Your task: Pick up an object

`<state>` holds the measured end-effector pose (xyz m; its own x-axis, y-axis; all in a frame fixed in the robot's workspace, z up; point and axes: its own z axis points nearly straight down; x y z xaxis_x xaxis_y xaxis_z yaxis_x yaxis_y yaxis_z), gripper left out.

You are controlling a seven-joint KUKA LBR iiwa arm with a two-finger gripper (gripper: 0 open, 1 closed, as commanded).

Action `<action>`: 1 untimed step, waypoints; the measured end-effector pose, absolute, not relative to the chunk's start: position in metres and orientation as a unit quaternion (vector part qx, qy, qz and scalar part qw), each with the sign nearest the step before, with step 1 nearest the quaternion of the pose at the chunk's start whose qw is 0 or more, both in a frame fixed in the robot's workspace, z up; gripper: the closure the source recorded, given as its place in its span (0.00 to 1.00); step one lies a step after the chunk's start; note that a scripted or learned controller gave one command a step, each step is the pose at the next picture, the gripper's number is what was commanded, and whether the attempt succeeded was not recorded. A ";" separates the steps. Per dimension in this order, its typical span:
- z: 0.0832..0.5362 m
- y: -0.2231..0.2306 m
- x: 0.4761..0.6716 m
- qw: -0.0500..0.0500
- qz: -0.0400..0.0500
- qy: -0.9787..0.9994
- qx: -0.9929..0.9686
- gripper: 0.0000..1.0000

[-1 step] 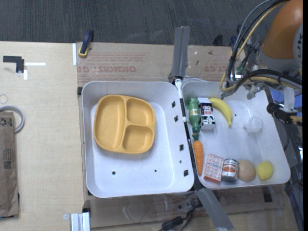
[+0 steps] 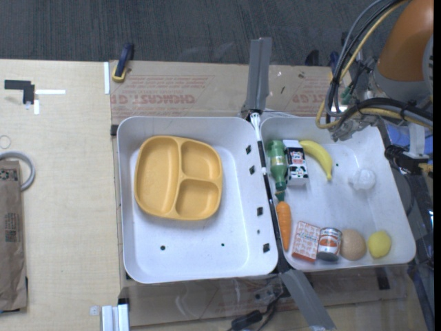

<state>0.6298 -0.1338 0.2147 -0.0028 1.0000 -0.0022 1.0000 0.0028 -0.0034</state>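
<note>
The right bin [image 2: 386, 205] holds several objects. Along its left wall lie a green bottle [image 2: 276, 161] and a carrot [image 2: 284, 223], with a small black-and-white carton [image 2: 296, 164] and a banana [image 2: 318, 156] beside the bottle. Along the front wall sit an orange-and-white box [image 2: 306, 241], a can [image 2: 329, 244], a brown egg-shaped object [image 2: 353, 245] and a lemon [image 2: 379, 244]. A pale, see-through object [image 2: 363, 178] rests mid-right. My gripper [image 2: 342, 128] hangs at the bin's far edge, just right of the banana's top, among cables, with nothing visibly in it.
The left bin [image 2: 138, 254] carries a yellow divided plate [image 2: 179, 178]. A grey post [image 2: 258, 74] rises behind the divider between the bins. A brown bag [image 2: 10, 233] lies on the bench at far left. Cables and the arm's orange band [image 2: 406, 40] crowd the upper right.
</note>
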 end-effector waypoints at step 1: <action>0.290 -0.176 0.652 -0.001 0.001 -0.737 -0.676 1.00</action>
<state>0.6520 -0.1761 0.2905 -0.0872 0.9962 -0.0031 0.9962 0.0872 0.0004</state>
